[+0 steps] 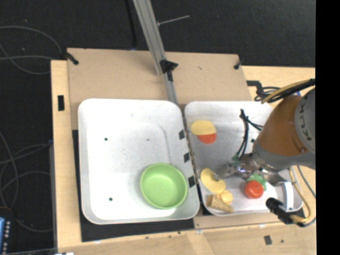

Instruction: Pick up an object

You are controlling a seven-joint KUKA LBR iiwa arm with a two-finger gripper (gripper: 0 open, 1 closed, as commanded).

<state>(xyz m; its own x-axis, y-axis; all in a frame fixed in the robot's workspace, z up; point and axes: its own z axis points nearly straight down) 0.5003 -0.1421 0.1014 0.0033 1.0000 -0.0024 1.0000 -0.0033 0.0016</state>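
Surface (138,78) of brown board carries 2 white bins side by side. The left bin (117,126) holds a green bowl (163,185) near its front right corner. The right bin (223,118) holds a yellow and orange piece (203,130) near its back left, a yellow piece (212,180) and a tan piece (221,201) at its front left, and a red tomato-like object (254,188) with a green top at the front. The gripper (240,168) is low inside the right bin, between the yellow piece and the red object; if it is open or closed, I cannot tell
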